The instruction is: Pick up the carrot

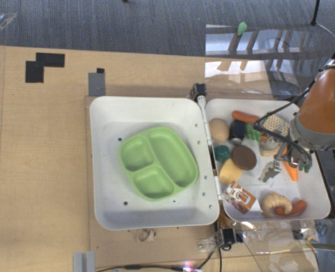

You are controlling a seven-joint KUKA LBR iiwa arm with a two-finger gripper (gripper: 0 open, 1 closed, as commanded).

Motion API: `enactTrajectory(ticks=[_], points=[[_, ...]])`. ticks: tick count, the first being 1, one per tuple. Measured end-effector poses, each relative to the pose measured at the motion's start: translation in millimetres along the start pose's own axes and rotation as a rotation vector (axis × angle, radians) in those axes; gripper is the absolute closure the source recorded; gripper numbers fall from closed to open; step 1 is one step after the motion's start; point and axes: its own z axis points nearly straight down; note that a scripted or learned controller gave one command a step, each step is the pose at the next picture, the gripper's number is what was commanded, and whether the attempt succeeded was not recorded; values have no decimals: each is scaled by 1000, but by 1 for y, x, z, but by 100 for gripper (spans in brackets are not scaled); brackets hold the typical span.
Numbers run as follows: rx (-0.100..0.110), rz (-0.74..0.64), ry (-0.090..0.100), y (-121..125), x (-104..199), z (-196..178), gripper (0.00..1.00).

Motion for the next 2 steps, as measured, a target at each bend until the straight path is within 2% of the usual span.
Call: enactTrajectory(ticks=[1, 2], points=[[-4, 132, -23, -35, -20, 21, 0], [-3, 125, -49, -33, -27, 5, 100]])
